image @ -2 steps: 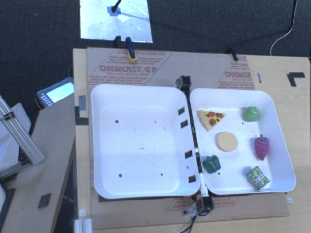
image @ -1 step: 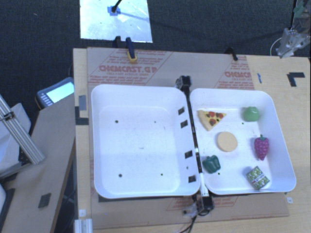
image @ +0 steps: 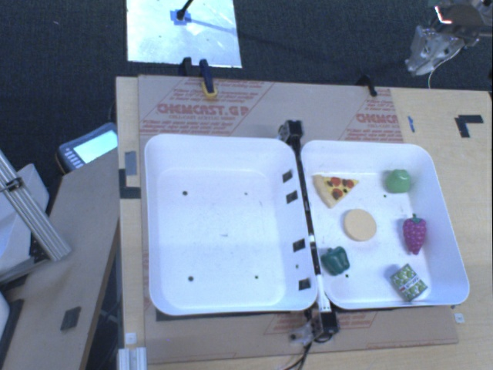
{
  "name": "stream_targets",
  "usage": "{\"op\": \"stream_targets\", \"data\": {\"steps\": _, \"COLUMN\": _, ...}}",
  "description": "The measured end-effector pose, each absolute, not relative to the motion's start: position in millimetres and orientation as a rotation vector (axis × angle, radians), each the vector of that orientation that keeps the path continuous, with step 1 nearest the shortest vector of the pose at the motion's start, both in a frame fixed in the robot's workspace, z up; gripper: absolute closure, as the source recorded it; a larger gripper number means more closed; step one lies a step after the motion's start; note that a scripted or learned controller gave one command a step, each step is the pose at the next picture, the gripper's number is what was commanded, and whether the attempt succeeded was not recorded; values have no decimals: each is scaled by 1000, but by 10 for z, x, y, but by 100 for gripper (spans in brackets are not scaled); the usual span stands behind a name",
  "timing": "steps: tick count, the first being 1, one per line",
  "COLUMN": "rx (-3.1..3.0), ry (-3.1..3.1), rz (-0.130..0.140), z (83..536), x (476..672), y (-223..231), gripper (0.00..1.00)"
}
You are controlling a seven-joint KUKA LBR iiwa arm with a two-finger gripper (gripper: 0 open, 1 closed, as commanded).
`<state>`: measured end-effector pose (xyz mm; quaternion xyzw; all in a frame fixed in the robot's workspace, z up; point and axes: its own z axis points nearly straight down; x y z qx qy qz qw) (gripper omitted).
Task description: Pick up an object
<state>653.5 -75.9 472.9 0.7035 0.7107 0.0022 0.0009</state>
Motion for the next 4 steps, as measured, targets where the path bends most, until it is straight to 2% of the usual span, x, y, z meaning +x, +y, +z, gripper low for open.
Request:
{"op": "stream_targets", "data": {"steps": 1, "rx": 2208, "ry": 2242, "rz": 3, "z": 4176, "x": 6687, "y": 324, "gripper": 100}}
{"op": "stream_targets", "data": {"steps": 2, "rx": 2213, "ry": 2227, "rz": 7, "z": 4745, "x": 5766, "y": 308, "gripper": 100}}
{"op": "stream_targets", "data": {"steps": 3, "rx": 2206, "ry": 2235, "rz": 10, "z": 5003, "x": 5810, "y": 1147, "gripper": 100}}
{"op": "stream_targets", "data": {"steps": 4, "rx": 2209, "ry": 2237, "rz": 3, "z": 4761, "x": 6014, "y": 2072, "gripper": 100}}
